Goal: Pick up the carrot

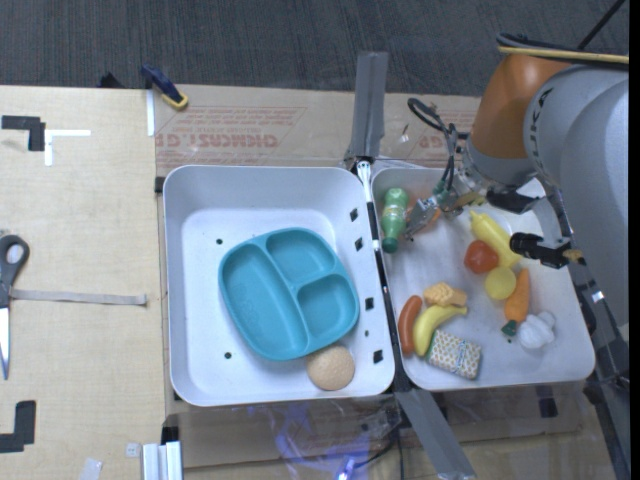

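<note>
The carrot (518, 294) is orange with a green stub at its lower end. It lies tilted near the right wall of the right bin (560, 368), between a yellow lemon (500, 283) and a white garlic bulb (536, 331). My gripper (432, 211) hangs low in the upper left part of that bin, beside a green bottle (393, 216), well to the upper left of the carrot. Nothing shows in its grasp. The grey arm with its orange band (510, 98) covers the bin's far right corner.
The right bin also holds a red tomato (481, 257), a yellow fruit (490, 232), a cracker (444, 294), a banana (437, 324), a red sausage (408, 322) and a speckled block (455, 354). The left bin (190, 208) holds a blue divided plate (290, 293) and a round bun (331, 368).
</note>
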